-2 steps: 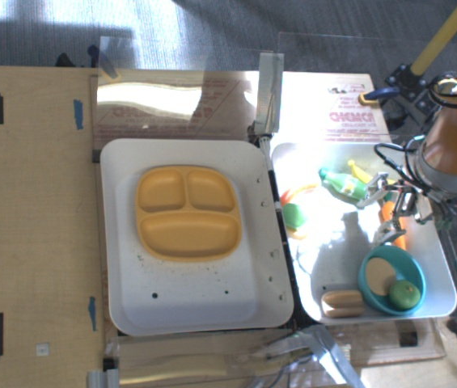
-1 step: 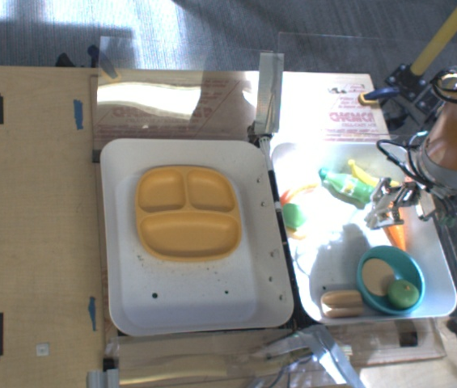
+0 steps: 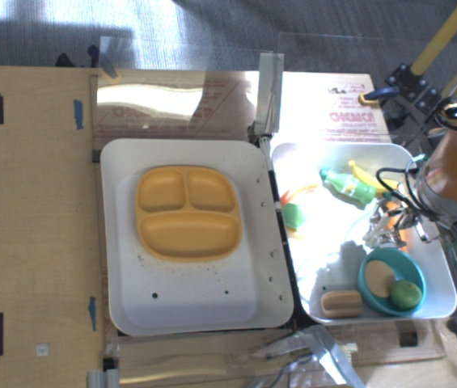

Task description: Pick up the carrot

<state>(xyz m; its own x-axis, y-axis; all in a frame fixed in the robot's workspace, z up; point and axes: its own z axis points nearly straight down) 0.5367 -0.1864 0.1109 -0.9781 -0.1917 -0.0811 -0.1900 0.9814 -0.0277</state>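
I've got the bench (image 3: 26,241) under me, brown board across the whole width, and the left bin (image 3: 123,281) as my landmark. It sits square in the middle of my feed, shallow and white, with a few dark specks on its floor. Inside it, toward the far half, lies a yellow divided plate (image 3: 188,212), three compartments, flat on the floor.

Touching the left bin's right wall is the right bin (image 3: 442,293), washed out by strong light. The arm (image 3: 454,168) reaches in from beyond that second bin, orange band showing, cables looped around the wrist. The gripper (image 3: 386,226) hangs low over the right bin, well away from the left bin's wall, and I can't tell how it stands; it's a tangle of metal and glare. There's an orange glint right beside it, but I can't say what that is.

In the right bin's near corner sits a teal bowl (image 3: 371,293) with a green round fruit (image 3: 406,294) and a tan piece inside it. Just toward the left bin from the bowl lies a small brown bread-like piece (image 3: 341,301).

Further back, a green bottle (image 3: 349,187) lies tilted, with a yellow banana-like piece (image 3: 364,173) just behind it.

Now the carrot (image 3: 294,205): I read it as the small orange sliver with the green lump at its end, lying on the right bin's floor just beside the left bin's wall, well apart from the gripper.
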